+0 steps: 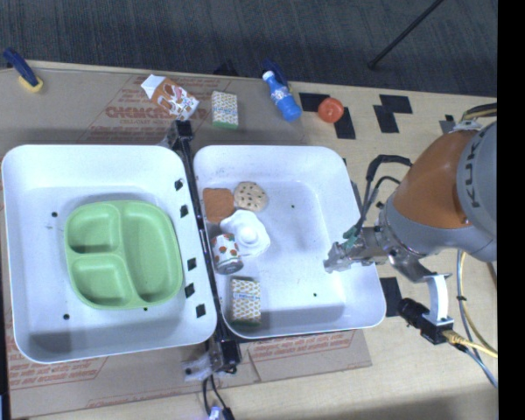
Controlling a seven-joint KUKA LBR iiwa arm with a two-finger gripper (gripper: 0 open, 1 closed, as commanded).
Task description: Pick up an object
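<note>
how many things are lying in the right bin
5, all near its left side: a brown square cookie, a chocolate-chip cookie, a white bottle, a small can, and a patterned packet at the near left corner. More may hide beneath the bottle.

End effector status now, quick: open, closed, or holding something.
End effector: cannot be told whether open or closed; it sits at the right bin's right edge, and nothing is seen in it.

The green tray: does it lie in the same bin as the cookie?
No. The green tray lies in the left bin, while the cookie lies in the right bin.
</note>
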